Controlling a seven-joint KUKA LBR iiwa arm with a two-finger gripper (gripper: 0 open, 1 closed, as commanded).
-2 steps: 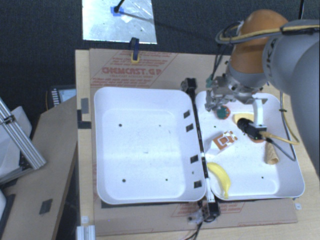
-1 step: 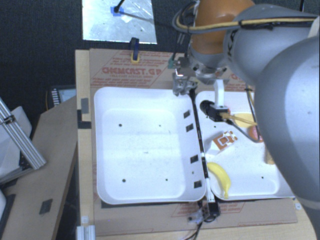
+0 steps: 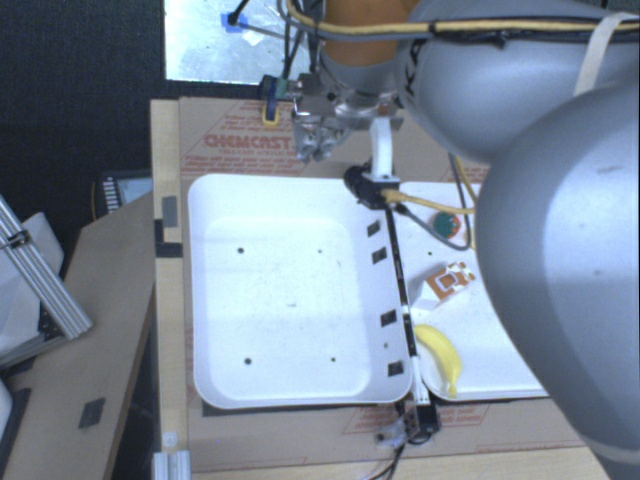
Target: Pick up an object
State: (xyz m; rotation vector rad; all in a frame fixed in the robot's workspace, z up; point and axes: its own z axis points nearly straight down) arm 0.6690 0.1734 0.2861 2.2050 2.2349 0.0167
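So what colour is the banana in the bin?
Yellow. The banana shows best in the camera view, near the right bin's front edge.

You lose most of the right bin (image 3: 470, 383) behind the grey arm (image 3: 540, 168), which runs off the top and right edges. The gripper (image 3: 318, 140) sits small and blurred beyond the bins' far rim, so you cannot tell how its fingers stand. A green and orange object (image 3: 446, 225) is partly covered by a yellow cable and too small to name. The small orange and white item (image 3: 449, 281) is too blurred for you to identify. The counter (image 3: 130, 298) is cut at the bottom edge.
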